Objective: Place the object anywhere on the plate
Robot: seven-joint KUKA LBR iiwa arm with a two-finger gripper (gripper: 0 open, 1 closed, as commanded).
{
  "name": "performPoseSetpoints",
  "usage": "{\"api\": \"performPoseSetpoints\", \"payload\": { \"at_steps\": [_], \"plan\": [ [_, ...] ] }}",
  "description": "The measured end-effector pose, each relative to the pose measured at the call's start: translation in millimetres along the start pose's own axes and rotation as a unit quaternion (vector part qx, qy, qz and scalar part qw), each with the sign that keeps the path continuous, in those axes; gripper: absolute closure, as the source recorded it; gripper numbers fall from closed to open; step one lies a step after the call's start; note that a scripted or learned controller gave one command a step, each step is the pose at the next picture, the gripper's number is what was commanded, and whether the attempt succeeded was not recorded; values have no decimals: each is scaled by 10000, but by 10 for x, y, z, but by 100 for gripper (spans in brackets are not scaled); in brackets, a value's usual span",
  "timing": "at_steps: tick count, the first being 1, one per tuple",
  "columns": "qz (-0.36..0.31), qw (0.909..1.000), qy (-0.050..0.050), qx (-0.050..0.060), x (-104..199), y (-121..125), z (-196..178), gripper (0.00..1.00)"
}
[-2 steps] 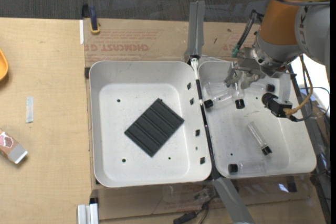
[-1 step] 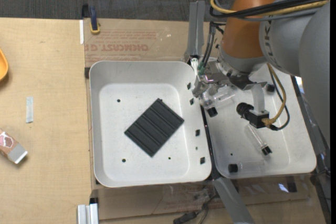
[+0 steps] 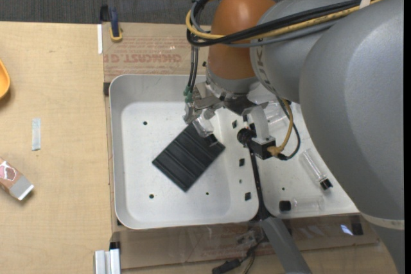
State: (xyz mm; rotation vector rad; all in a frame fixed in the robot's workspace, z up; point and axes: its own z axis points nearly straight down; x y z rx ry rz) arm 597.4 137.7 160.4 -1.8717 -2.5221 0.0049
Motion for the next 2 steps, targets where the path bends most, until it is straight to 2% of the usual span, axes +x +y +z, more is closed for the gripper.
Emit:
{"api": "performPoseSetpoints", "payload": {
  "at_steps": [1, 2],
  "plan": [
    [-268, 9996, -1, -1, 807, -212, -10, 100],
    [-730, 9973, -6, -9, 887, -460, -1518, 100]
  ]
}}
